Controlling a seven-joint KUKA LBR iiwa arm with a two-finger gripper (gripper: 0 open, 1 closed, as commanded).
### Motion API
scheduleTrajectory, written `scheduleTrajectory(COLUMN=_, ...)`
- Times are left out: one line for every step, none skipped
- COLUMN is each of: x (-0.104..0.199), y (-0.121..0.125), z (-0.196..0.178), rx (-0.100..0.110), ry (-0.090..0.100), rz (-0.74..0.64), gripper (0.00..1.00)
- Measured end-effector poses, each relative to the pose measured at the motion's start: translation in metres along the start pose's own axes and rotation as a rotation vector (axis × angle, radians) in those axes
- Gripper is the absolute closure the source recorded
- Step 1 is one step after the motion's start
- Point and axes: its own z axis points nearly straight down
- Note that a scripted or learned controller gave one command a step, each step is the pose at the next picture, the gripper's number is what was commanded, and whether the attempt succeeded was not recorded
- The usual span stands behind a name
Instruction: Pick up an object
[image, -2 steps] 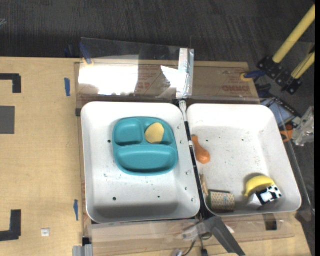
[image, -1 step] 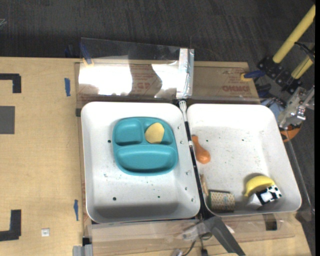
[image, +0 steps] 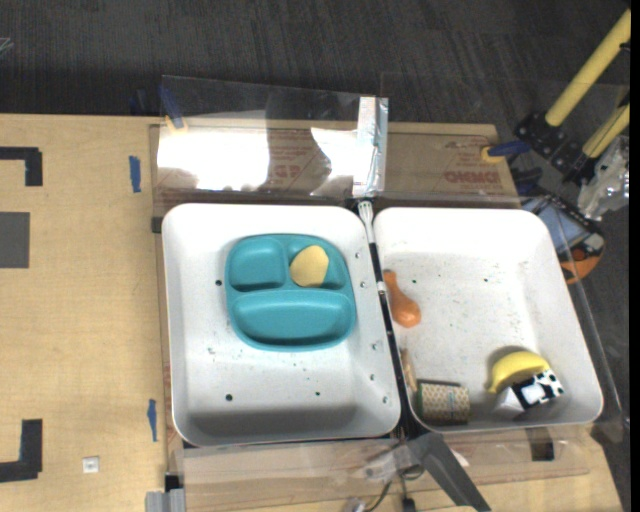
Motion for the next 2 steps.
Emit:
scheduleTrajectory(x=0.03, y=-0.004, z=0.303, rx=0.0, ry=-0.001, rz=-0.021, gripper=1.0)
scheduleTrajectory(x=-0.036, y=0.018, z=0.217, rx=-0.001, ry=-0.004, rz=-0.107, gripper=1.0)
